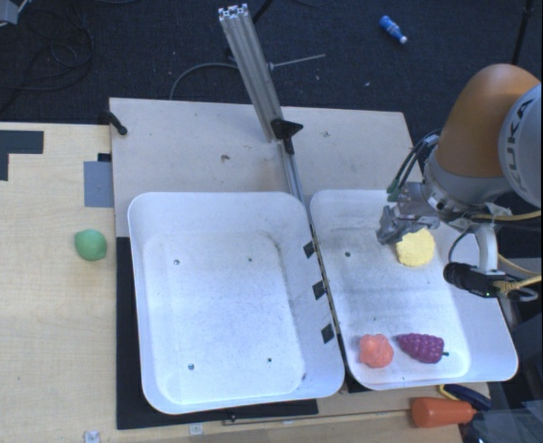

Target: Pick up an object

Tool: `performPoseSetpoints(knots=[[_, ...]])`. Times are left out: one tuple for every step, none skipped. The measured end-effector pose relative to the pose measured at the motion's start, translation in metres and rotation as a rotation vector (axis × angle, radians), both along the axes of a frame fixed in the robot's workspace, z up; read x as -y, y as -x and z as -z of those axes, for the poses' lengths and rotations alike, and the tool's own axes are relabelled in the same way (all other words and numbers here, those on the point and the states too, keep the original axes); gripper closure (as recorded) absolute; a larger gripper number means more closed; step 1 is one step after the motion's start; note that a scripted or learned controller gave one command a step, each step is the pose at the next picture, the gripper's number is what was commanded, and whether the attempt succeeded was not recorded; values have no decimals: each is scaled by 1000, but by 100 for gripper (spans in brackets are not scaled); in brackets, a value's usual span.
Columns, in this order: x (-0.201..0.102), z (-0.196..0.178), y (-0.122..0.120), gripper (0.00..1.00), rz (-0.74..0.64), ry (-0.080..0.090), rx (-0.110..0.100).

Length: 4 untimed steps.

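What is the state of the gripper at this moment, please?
Gripper: low in the right white bin, at the edge of the round yellow toy; open or closed cannot be told, and no grasp shows.

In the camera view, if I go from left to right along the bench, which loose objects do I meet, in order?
Green ball → orange-pink fruit → purple grapes → orange piece at the front edge. The yellow object, farther back under the gripper, overlaps the grapes sideways, so I leave it out.
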<state>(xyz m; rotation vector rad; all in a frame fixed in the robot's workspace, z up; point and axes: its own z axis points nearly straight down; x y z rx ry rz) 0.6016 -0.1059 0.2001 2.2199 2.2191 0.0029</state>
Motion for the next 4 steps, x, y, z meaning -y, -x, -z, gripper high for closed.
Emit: performPoseSetpoints(knots=[[1, -19, 0, 100, 1, 0, -2], [-55, -26, -7, 100, -3, -2, -3], [-111, -27, -12, 100, -4, -2, -4], [-169, -28, 2, 100, -4, -2, -4]])
